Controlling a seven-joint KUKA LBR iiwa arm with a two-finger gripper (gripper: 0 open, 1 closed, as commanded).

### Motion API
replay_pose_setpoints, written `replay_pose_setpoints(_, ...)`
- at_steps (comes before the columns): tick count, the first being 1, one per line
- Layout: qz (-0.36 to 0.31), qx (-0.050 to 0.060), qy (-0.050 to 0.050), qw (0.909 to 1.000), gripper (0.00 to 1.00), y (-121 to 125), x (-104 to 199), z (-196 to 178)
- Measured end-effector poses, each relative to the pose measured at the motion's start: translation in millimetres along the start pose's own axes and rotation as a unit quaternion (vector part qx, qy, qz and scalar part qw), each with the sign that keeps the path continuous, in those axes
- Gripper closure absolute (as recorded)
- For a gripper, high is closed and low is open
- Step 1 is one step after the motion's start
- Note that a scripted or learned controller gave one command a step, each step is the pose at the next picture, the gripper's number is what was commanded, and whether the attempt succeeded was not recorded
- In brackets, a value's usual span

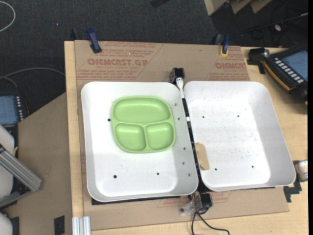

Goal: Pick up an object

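Note:
A light green divided plate (143,124) lies flat in the left white bin (98,180), toward the bin's upper middle. It has one long compartment at the back and two smaller ones at the front. The right white bin (254,170) sits beside it, sharing the middle seam.
Both bins rest on a brown cardboard sheet (122,58) clamped at the back by blue clips (93,40). A strip of tan tape (202,156) lies at the seam between the bins. A handheld controller (288,70) sits at the far right. Cables run at the front edge.

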State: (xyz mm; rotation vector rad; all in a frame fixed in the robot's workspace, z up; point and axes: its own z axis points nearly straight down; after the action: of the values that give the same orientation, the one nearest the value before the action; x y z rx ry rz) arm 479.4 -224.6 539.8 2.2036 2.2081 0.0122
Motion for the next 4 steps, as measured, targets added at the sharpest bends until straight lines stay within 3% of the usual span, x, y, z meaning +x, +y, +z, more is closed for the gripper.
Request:
replay_pose_setpoints(1,0.000,0.007,0.002,1.0000,1.00,1,0,-1)
replay_pose_setpoints(2,0.000,0.016,0.008,0.9998,1.00,-3,31,117)
replay_pose_setpoints(3,-0.001,0.015,0.007,0.9999,1.00,-5,77,209)
replay_pose_setpoints(4,-0.006,0.014,0.008,0.9998,1.00,-5,207,253)
